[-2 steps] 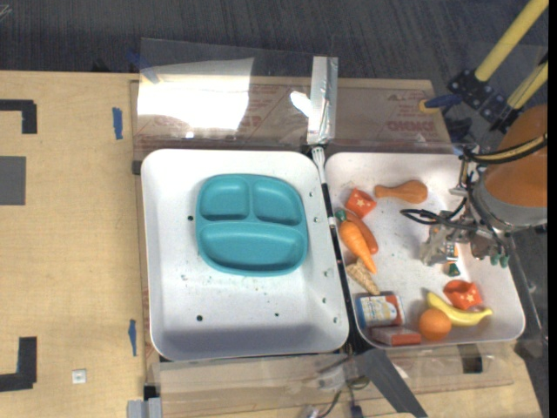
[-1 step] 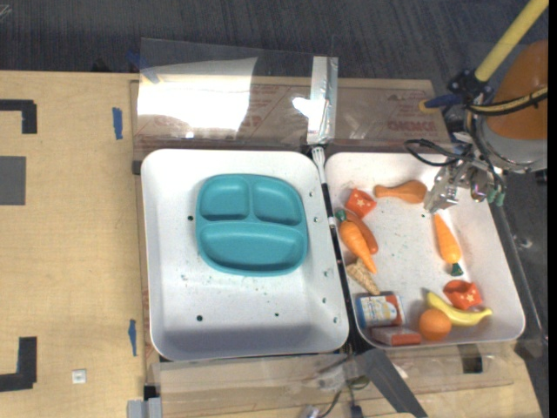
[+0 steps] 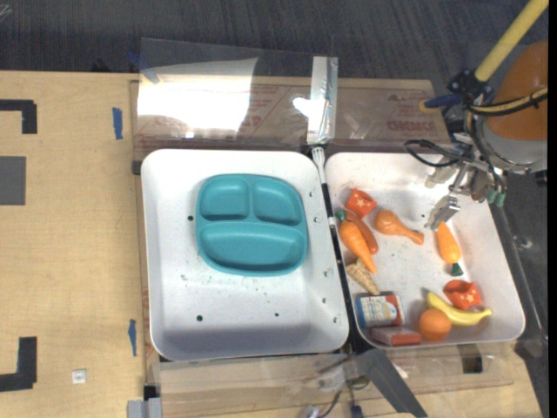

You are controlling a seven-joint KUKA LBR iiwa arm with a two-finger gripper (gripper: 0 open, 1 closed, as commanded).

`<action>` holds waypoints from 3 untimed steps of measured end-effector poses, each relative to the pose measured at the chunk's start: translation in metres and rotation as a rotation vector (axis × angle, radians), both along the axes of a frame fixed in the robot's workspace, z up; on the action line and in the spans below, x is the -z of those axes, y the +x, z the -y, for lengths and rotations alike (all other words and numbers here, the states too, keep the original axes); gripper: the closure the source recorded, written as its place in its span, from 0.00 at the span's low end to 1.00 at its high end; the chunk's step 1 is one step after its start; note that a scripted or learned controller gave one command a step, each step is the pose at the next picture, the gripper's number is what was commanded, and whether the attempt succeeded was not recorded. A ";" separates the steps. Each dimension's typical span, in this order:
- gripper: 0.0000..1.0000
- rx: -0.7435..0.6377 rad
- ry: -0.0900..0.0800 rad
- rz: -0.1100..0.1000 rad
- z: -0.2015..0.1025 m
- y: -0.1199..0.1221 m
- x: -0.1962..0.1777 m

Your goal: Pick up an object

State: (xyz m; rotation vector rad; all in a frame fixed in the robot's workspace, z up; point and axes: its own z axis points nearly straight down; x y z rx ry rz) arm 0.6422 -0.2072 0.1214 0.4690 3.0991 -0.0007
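Over on the left bin (image 3: 165, 320) sits a teal divided plate (image 3: 252, 223) all alone, likely a drop-off spot, while the right bin (image 3: 509, 307) is where the toy food is heaped for picking: carrots, a drumstick, a banana, a can. And at the far right the gripper (image 3: 449, 205) hovers with its tips just above an orange carrot (image 3: 448, 244), fingers parted a little, nothing between them yet!

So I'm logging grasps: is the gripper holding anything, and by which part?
Nothing is held. The gripper hangs just above the carrot's upper end, with no object between its fingers.
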 end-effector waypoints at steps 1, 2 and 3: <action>0.00 0.127 0.001 0.001 0.016 -0.049 0.034; 0.00 0.215 0.002 0.002 -0.017 -0.083 0.033; 1.00 0.214 -0.002 0.018 -0.017 -0.078 0.019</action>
